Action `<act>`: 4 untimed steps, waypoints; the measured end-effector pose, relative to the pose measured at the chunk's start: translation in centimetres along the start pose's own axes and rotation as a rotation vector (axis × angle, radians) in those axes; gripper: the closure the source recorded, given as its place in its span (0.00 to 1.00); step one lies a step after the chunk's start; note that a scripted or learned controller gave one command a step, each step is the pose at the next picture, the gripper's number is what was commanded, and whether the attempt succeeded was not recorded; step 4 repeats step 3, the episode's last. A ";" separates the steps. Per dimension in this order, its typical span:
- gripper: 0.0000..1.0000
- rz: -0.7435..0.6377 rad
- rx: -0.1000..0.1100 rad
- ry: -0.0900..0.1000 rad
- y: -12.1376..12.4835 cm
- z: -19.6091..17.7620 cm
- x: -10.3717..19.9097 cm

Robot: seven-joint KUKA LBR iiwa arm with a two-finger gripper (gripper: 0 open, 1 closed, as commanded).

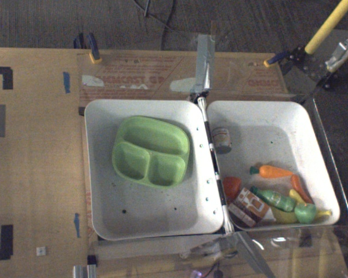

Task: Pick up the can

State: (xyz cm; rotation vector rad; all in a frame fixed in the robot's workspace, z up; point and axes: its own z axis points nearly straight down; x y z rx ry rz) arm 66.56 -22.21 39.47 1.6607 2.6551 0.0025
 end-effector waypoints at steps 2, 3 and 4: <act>1.00 0.454 0.006 0.004 -0.5 14.1 0.2; 1.00 0.456 0.004 0.002 0.1 1.6 0.3; 1.00 0.456 0.004 0.002 0.1 1.6 0.3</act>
